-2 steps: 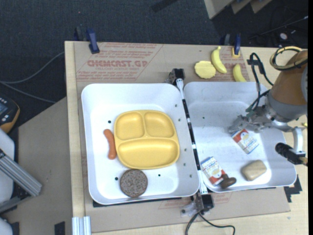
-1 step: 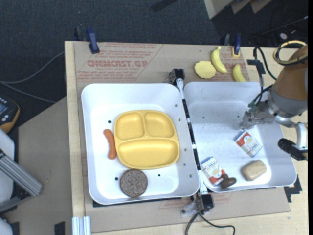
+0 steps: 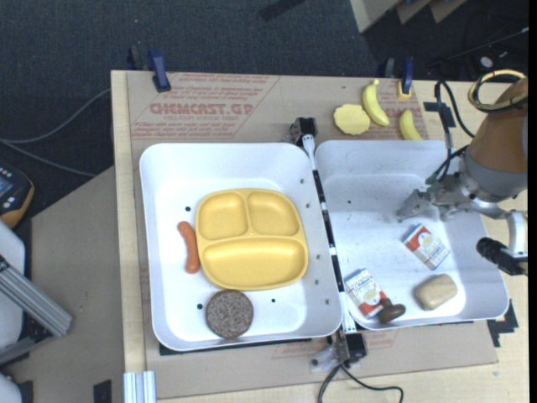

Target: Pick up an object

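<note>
My gripper (image 3: 417, 206) hangs over the upper middle of the right bin (image 3: 369, 175), with the arm's orange band just to its right. Down and to the right of it, a small red, white and blue carton (image 3: 425, 246) lies on the bin floor, a short way off. A second carton (image 3: 365, 290) sits at the bin's front left with a dark brown piece (image 3: 390, 312) against it. Near the front right lies a tan bread-like lump (image 3: 435, 291). I see nothing held by the gripper.
The left bin (image 3: 159, 225) holds a yellow divided plate (image 3: 250, 238), an orange sausage (image 3: 190, 246) beside it and a brown round patty (image 3: 229, 312). Behind the right bin, two toy bananas (image 3: 375, 103) and a yellow lump (image 3: 352, 118) lie on the bench.
</note>
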Tool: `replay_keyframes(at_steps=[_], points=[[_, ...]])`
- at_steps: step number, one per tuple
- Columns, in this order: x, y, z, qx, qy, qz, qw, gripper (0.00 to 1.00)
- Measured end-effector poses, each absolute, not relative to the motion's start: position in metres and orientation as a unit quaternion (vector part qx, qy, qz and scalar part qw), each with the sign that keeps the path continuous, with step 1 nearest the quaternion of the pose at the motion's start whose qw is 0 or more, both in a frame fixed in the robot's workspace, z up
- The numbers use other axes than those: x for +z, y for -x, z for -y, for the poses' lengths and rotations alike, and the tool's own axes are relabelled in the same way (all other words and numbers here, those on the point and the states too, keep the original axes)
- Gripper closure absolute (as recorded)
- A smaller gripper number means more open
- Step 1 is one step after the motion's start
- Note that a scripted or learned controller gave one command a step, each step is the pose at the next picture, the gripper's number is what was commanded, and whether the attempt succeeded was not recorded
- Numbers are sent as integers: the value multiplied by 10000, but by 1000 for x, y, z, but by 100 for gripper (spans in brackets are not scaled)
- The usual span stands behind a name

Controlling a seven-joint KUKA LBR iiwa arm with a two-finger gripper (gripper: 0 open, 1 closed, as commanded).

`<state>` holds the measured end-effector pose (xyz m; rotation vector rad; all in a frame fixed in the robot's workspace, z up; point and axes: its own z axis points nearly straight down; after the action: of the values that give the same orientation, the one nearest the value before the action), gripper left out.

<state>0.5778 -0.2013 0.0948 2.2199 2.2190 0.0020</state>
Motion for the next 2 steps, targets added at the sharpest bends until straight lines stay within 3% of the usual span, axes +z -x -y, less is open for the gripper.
replay_keyframes(at_steps=[1,2], points=[[84,-541,186,-9,-7076,-7066,-30,0],[95,-543,187,5,-7075,-7067,5,100]])
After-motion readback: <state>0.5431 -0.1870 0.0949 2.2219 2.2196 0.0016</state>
